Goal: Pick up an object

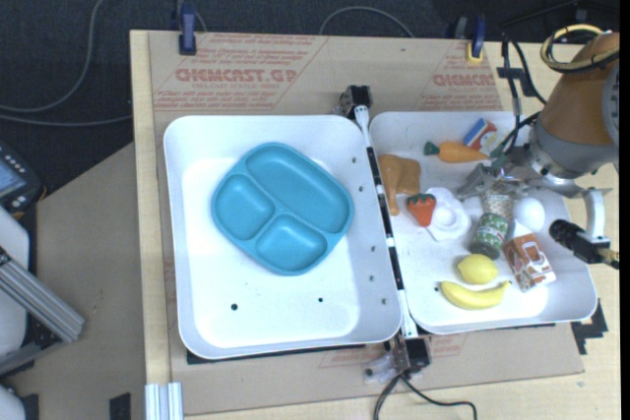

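My gripper hangs low over the middle of the right bin, below the grey wrist and its orange band. Right under it stands a green jar, its top close to the gripper. A white egg lies just right of the jar. A lemon and a banana lie in front of it. An orange and white box rests at the front right. A strawberry, a white piece and a brown bread slice are to the left. A carrot lies at the back.
The left bin holds a blue divided plate. A small blue and red item sits at the back of the right bin. The arm and its cables fill the right side. A black clip sits where the bins meet at the back.
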`<state>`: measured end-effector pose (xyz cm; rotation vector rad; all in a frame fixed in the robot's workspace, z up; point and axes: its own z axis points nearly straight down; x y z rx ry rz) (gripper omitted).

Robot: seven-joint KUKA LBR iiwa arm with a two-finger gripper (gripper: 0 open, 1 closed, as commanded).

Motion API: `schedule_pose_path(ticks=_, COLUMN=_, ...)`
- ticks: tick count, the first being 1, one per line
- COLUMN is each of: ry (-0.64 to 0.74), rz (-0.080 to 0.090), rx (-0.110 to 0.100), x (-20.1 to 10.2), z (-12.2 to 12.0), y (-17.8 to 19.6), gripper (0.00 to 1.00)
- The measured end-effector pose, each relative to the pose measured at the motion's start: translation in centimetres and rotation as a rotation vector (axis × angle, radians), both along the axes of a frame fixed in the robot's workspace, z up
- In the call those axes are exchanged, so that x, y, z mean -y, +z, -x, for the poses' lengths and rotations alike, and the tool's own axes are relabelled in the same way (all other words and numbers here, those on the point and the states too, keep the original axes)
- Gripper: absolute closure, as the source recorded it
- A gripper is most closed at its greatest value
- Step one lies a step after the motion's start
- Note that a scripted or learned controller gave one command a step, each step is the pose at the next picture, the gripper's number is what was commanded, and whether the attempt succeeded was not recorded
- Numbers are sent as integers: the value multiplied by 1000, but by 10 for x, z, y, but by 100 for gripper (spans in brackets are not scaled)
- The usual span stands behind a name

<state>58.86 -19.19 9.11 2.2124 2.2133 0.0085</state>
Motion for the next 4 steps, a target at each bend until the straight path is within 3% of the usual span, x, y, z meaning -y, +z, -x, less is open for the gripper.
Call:
schedule_pose_path(ticks=1, ry=-1, rz=0, rx=-1, x=-24, z=69, y=2, gripper=0)
schedule_pose_path(ticks=2, ry=0, rz=7, rx=10, x=-92, z=105, y=-1, gripper=0)
schedule_pose_path(ticks=3, ry=1, rz=1, rx=6, x=-87, z=104, y=-2, gripper=0)
schedule_pose_path(ticks=4, ry=0, rz=-3, rx=-5, x=-62, z=71, y=-3, gripper=0)
